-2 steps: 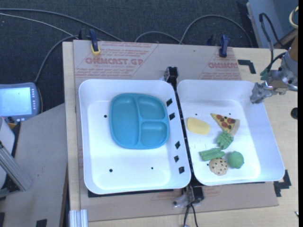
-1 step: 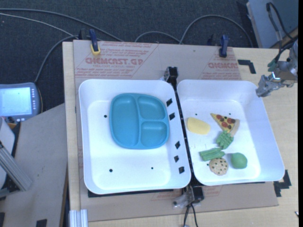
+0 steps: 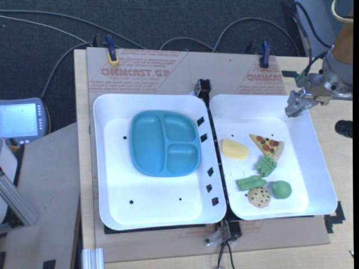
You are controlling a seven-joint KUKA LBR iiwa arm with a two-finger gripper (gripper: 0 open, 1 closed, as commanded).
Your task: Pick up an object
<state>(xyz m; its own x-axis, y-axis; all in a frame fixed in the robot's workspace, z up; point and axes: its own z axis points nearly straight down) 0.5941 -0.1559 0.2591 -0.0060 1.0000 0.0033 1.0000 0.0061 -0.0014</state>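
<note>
Camera view, fixed overhead, slanted.

Bins: 2, white, shallow, side by side on the bench (image 3: 140,237). Left bin (image 3: 112,206); right bin (image 3: 311,167).

Left bin contents: 1 item, a blue divided tray (image 3: 165,143) with three compartments, lying flat toward the bin's upper middle. Small black marks dot the bin floor around it.

Right bin contents, 6 items, all clustered in the middle to lower part of the bin:
- 1 yellow piece (image 3: 234,149), leftmost, near the divider between the bins.
- 1 pizza slice (image 3: 266,144), to the right of the yellow piece, apart from it.
- 2 green leafy pieces: upper green piece (image 3: 266,166) just below the pizza slice; lower green piece (image 3: 250,181) beside it, lower left, the two appear to touch.
- 1 cookie (image 3: 258,197), just below the lower green piece.
- 1 green ball (image 3: 281,189), just right of the cookie.

Arm: 1, entering from the upper right. Gripper (image 3: 295,104) sits over the right bin's upper right corner, near the rim, well apart from the cluster of items. Nothing seen between the fingers; whether they are spread or closed cannot be told at this angle.

Clamps: 2 blue clamps on the bench's far edge, left clamp (image 3: 111,48) and right clamp (image 3: 265,54).
</note>
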